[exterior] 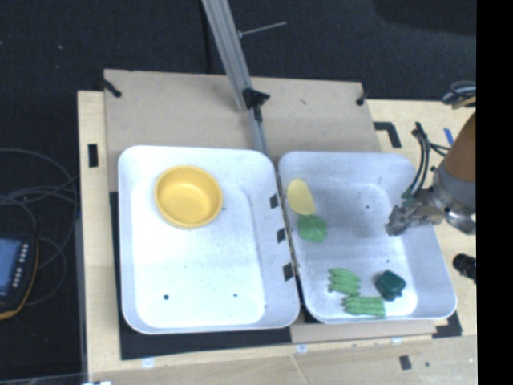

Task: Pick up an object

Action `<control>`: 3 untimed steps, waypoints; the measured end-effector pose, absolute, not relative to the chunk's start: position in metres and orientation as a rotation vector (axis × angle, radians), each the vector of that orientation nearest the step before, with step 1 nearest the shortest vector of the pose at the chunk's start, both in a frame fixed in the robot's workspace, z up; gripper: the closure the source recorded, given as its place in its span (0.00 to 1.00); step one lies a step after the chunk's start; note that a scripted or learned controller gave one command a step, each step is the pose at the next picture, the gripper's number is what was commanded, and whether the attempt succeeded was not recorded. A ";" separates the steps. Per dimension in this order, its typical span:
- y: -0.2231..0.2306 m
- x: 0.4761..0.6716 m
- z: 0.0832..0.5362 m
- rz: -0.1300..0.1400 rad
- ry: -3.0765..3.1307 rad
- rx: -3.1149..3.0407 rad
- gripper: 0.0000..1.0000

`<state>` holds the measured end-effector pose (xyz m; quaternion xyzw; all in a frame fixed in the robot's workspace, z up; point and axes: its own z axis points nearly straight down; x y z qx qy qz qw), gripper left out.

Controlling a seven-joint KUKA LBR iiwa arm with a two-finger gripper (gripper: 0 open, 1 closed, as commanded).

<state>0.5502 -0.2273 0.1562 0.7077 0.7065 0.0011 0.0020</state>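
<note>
You have a pale wooden bench (184, 95) bearing two shallow white bins side by side: left bin (200, 295), right bin (361, 175).

Two shallow white bins sit side by side, the left bin (144, 295) carrying one yellow bowl (189, 196) and the right bin (425, 287) five small items: one pale yellow piece (300, 196), one green lump (313, 229), two green pods (344, 280) (365, 305) and one dark green piece (390, 284).

Two white bins (192, 315) side by side on table (96, 351). Metal pole (228, 42) slants over far edge. Handheld screen (12, 271), cables at left.
</note>
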 end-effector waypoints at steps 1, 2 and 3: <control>-0.220 0.547 0.214 0.005 2.218 2.217 1.00; -0.221 0.547 0.264 0.004 2.218 2.218 1.00; -0.172 0.553 0.266 0.002 2.225 2.217 1.00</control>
